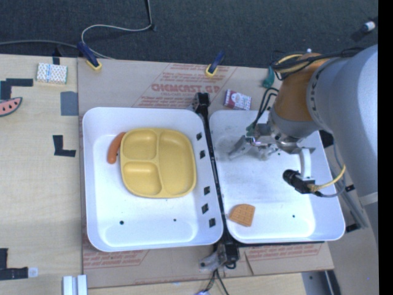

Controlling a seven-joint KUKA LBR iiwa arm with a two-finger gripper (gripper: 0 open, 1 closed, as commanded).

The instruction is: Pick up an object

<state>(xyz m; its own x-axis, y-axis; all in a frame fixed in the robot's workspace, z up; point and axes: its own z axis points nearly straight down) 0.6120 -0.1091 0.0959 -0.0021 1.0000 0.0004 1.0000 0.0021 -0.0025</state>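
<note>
One waffle point(242, 214) in right bin point(276, 226), pincer point(244, 147) above

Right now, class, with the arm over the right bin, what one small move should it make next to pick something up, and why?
Probably shift the gripper toward the view's bottom and lower it over the waffle piece. That piece lies alone near the right bin's front edge, the only loose object there, and the gripper sits higher in the view, apart from it.

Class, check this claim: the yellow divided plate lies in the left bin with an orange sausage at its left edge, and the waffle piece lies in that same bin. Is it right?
Not quite. The camera view shows the waffle piece in the right bin, near its front left corner. The yellow divided plate and orange sausage are in the left bin as stated.
</note>
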